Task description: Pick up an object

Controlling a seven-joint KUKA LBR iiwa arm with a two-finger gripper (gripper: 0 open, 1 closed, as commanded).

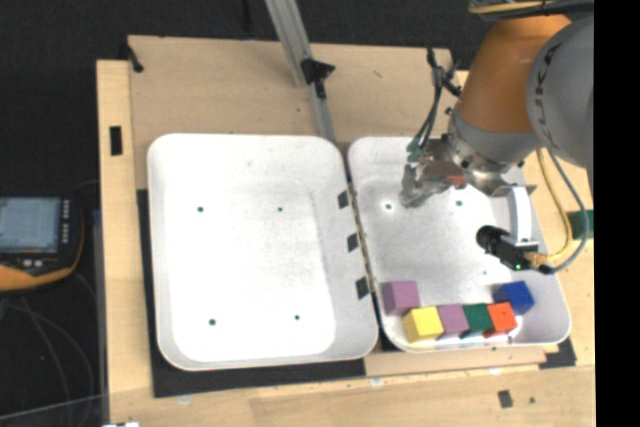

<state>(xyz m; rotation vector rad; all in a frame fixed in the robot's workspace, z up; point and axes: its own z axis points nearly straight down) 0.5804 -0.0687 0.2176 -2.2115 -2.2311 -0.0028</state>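
My hand [415,183] hangs over the right bin [440,245] at its 12 o'clock; can't tell its grip state. Blocks cluster at 6 o'clock: purple block [401,295], yellow block [423,323].

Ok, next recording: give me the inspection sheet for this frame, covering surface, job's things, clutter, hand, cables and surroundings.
Surface: wooden bench bearing a left bin and a right bin, side by side.
Job's things: blocks grouped along the right bin's near edge: purple block, yellow block, pale purple block, green block, orange block, blue block.
Clutter: nothing seen.
Hand: hand over the right bin's far part, well away from the blocks; nothing seen between its fingers.
Cables: yellow cable at the arm's right; thin wires along the wrist.
Surroundings: slanted metal rail over the bench's far side; handheld pendant off the bench's left; dark floor.
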